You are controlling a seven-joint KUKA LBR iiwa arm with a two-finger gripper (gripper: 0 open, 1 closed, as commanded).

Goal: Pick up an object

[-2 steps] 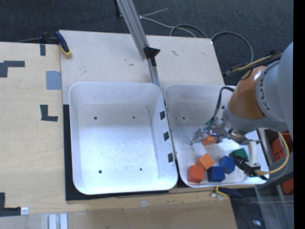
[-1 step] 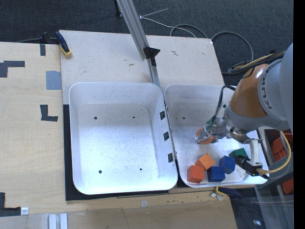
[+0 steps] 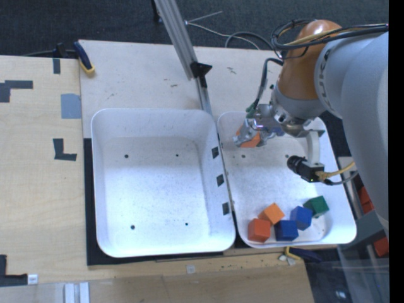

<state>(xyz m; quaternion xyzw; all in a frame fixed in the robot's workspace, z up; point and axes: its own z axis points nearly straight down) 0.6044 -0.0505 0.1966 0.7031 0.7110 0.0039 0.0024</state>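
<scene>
My gripper (image 3: 250, 134) hangs over the far left part of the right bin (image 3: 278, 182). A small orange block (image 3: 251, 141) shows between its fingertips, and the fingers are shut on it. At that bin's near edge lies a cluster of blocks: an orange one (image 3: 273, 213), a red-orange one (image 3: 259, 230), two blue ones (image 3: 301, 218) (image 3: 286, 230) and a green one (image 3: 316, 205). The grey arm and its orange band (image 3: 309, 55) cover the bin's far right corner.
The left bin (image 3: 101, 169) sits beside the right one, their rims touching. A slanted metal pole (image 3: 180, 36) ends at the far junction of the bins. A black cable plug (image 3: 304, 168) hangs over the right bin. A blue-and-yellow clamp (image 3: 84, 58) lies far left.
</scene>
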